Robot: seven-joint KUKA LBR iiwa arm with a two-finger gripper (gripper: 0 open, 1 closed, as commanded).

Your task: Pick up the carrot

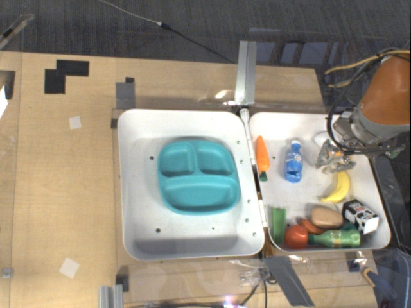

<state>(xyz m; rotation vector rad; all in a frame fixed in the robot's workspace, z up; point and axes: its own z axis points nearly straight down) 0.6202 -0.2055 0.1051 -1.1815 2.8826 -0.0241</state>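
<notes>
The 1 grey arm [384, 117] enters from 3 o'clock, its orange band uppermost at about 2 o'clock, wrist angled down and toward 9 o'clock, ending in the metallic end effector [332, 157] hanging low, nothing visibly gripped

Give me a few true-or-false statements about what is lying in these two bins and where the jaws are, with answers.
1. The carrot lies in the right bin, near its left wall. True.
2. The teal divided plate is in the right bin. False: it sits in the left bin.
3. The gripper hovers directly over the carrot. False: it is near the banana, across the bin.
4. A blue bottle lies between carrot and banana. True.
</notes>
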